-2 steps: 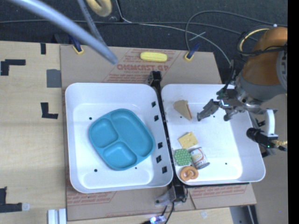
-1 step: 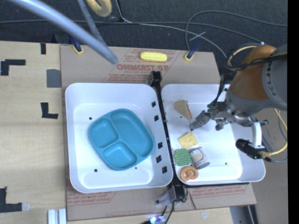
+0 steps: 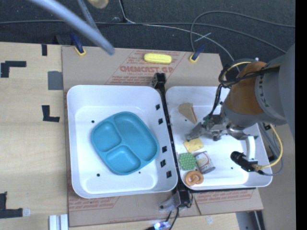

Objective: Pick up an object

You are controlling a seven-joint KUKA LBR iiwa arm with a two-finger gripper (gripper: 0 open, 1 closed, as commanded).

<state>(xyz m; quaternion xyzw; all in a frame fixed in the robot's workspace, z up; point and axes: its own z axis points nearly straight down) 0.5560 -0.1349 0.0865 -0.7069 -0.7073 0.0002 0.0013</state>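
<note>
My gripper hangs low in the right bin, open, with nothing between its fingers. One grey finger points left, just above a flat yellow piece. A tan wedge lies up and to the left of the gripper. Toward the front of the bin lie a green square, a small boxy item and an orange ring. The arm's grey and orange wrist covers the bin's right part.
The left bin holds a blue divided plate. A yellow object lies on the cardboard behind the bins. Black clips run along the divider between the bins. A black cable loops at the arm's right.
</note>
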